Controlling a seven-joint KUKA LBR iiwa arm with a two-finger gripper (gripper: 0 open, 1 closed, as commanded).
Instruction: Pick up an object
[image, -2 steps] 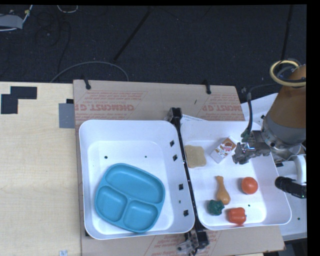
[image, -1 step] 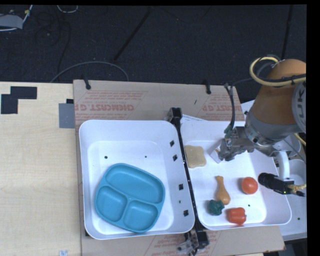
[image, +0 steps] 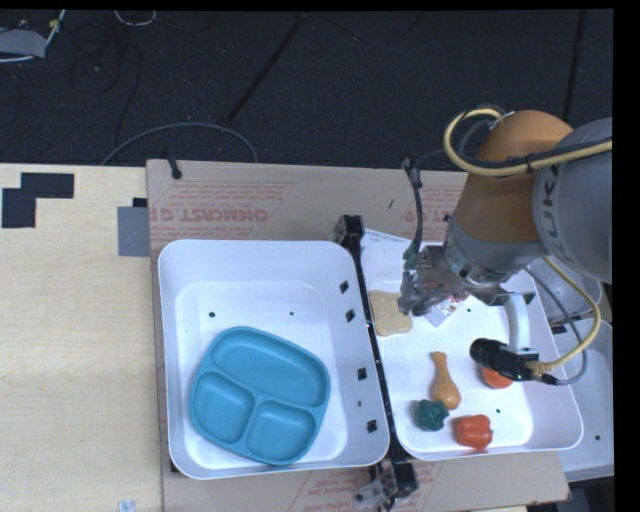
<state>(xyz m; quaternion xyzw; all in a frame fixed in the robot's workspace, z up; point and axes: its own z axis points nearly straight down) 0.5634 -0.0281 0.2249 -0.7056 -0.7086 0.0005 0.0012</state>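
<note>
Tan, flat, bread-like piece lies at the right bin's left wall, directly beneath my gripper; its grip state I cannot tell.

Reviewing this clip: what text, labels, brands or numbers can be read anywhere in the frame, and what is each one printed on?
Red print on the cardboard sheet behind the left bin: it appears upside down and mirrored, roughly "CHEMCEST" plus smaller lines, too blurred to read for sure.
Faint red print on the cardboard's front edge: too blurred to read.
No readable text on the blue tray, the arm or the toys.
</note>
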